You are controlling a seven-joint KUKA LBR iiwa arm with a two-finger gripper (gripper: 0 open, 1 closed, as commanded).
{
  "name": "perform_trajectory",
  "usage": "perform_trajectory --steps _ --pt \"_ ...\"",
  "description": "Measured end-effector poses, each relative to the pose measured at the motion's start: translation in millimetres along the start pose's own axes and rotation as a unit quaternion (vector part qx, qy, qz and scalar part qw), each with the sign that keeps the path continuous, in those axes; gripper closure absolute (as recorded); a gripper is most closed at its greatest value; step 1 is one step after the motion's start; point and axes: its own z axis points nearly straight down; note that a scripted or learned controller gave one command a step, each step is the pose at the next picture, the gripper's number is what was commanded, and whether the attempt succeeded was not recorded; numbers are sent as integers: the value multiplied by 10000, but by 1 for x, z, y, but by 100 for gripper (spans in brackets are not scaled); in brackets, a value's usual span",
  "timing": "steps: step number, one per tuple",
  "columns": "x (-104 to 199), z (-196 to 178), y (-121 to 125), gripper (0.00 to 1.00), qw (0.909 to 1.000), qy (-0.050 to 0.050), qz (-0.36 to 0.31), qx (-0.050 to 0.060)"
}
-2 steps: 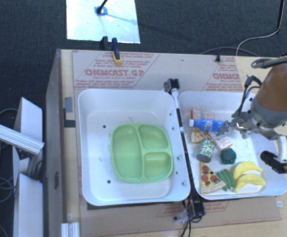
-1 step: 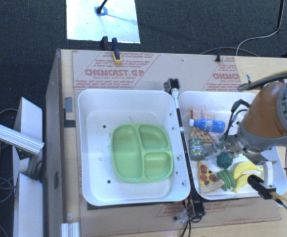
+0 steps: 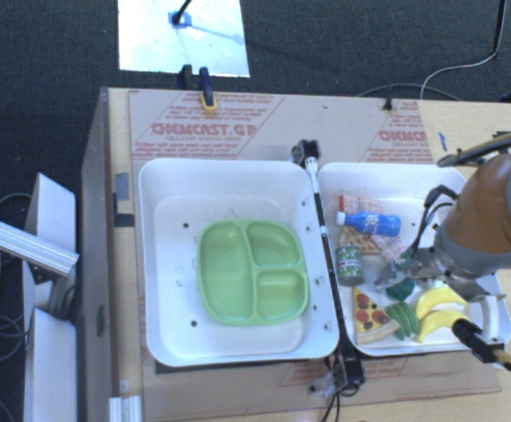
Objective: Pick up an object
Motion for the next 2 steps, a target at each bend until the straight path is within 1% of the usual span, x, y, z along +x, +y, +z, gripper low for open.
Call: perform_trajectory --steps 1,2 --pt "0 -12 2 100 10000 -4 -7 -29" --pt "66 -101 0 100 10000 0 -18 -16"
